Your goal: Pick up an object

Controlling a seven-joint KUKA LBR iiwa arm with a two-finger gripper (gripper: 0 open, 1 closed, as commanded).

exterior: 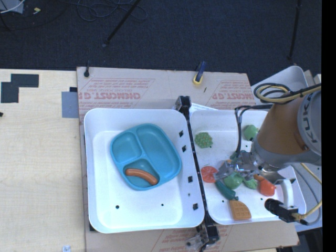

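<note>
1 glossy blue divided plate [152, 154] holds a smooth sausage [141, 176].

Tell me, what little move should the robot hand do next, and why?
Probably close and lift gently. The two-finger gripper sits low in the right white bin, right over the green toy vegetable beside the red round slice; I can't see a firm hold yet.

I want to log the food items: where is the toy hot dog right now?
The orange-brown toy hot dog lies in the front compartment of the blue divided plastic plate, inside the left white bin.
</note>
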